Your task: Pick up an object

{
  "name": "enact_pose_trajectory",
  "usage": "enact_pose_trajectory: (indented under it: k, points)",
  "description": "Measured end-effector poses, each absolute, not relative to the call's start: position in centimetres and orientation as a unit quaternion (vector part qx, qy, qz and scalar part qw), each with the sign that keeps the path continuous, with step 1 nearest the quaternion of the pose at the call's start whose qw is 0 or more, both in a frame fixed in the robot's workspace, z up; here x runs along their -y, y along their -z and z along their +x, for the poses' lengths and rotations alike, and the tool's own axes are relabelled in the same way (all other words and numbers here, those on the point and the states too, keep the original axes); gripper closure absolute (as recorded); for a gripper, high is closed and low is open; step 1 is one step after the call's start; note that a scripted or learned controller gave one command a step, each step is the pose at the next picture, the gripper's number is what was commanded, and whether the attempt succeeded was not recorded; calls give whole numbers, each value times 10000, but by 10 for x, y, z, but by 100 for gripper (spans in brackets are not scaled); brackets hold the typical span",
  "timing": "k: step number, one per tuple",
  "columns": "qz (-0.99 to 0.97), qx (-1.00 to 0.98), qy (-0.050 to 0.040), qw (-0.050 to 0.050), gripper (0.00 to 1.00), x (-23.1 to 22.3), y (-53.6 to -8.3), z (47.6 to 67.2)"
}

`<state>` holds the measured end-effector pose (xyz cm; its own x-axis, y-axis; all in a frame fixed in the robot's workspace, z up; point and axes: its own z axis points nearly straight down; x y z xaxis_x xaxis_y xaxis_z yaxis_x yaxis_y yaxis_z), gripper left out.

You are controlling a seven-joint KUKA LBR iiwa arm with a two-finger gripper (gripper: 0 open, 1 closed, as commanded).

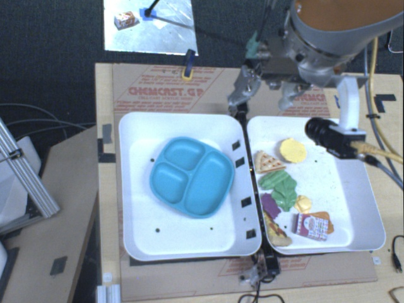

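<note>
We see the two-finger gripper (265,96) hanging above the far rim of the shallow white right-hand bin (360,188), up and to the right of the blue three-compartment plastic plate (191,177). Its fingers (242,93) stand wide apart with nothing between them.

The things to pick all lie to the right of the blue plate, across the wall where the bins meet. Nearest the plate is a tan, red-edged wedge (269,163), its narrow tip pointing to the far left. Right of the wedge sits a round yellow disc (293,150). Nearer us lies a green leafy piece (281,186), its long axis running from far left to near right. Nearer still, a rust-and-white printed packet (312,225) lies flat, its long axis roughly crosswise to the plate's side.
</note>
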<state>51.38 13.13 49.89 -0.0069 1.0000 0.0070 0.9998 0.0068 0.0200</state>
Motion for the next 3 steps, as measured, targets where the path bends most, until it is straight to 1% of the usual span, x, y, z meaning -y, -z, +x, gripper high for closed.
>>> enact_pose_trajectory:
  k: [1,2,3]
  points:
    - [7041,-7101,41,-28,0,-181,-372,516]
    - [7043,-7099,28,-22,0,-216,-273,484]
    - [7067,-7075,36,-18,0,-228,-150,486]
